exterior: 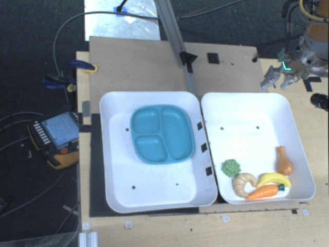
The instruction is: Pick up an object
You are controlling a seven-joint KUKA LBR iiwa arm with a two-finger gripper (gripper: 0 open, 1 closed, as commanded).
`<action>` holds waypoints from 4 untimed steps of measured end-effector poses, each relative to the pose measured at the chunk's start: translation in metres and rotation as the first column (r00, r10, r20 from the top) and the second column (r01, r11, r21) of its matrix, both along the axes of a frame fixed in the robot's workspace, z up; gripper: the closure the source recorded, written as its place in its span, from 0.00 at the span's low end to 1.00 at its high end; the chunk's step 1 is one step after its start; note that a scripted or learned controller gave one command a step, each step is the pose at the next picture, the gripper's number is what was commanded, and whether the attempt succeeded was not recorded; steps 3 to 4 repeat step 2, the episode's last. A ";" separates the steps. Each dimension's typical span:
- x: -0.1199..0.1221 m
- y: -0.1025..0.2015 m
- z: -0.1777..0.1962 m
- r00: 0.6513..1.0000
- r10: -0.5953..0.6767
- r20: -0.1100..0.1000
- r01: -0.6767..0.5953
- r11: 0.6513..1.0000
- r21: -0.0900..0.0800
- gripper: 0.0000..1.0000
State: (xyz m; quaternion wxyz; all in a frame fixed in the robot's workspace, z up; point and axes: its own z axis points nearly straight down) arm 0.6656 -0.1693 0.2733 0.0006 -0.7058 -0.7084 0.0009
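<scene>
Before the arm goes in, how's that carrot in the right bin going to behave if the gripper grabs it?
The carrot looks smooth and tapered, so it may slip from a pinch or roll. It lies against the banana and croissant, which would probably shift too. The gripper is open, above the bin's far edge.

A blue divided plate (pixel 163 134) was seen lying in the left white bin (pixel 118 189), beside the right white bin (pixel 247 112). Both bins were borne by the brown surface (pixel 133 60). Off its left edge, a handheld device with a screen (pixel 55 133) and coiled cables (pixel 15 138) were seen on the dark floor (pixel 36 35).
</scene>
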 end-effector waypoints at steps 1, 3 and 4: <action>0.001 0.000 0.003 1.000 0.001 0.005 -0.001 1.000 -0.001 0.00; 0.002 -0.010 -0.045 1.000 -0.002 0.002 0.002 1.000 -0.001 0.00; 0.002 -0.010 -0.045 1.000 -0.002 0.002 0.002 1.000 -0.001 0.00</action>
